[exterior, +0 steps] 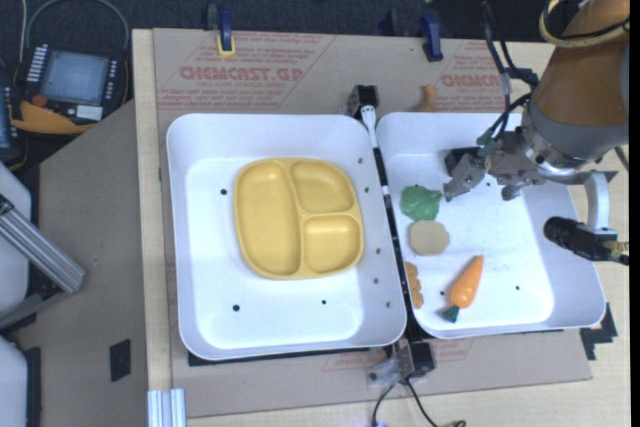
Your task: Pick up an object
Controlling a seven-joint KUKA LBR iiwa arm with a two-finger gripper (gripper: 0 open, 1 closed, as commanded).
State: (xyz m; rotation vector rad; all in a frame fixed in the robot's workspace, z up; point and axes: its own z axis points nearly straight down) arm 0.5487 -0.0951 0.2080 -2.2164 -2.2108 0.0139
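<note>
Fingers [468, 177] hang dark and blurred over the right bin [560, 310]; spread or pressed together, cannot tell. Just beside and below: green toy [421, 203], then beige disc [429, 237], carrot [465, 282] farther. Likely poised for the green toy. Yellow plate [298, 215] far left.
</note>
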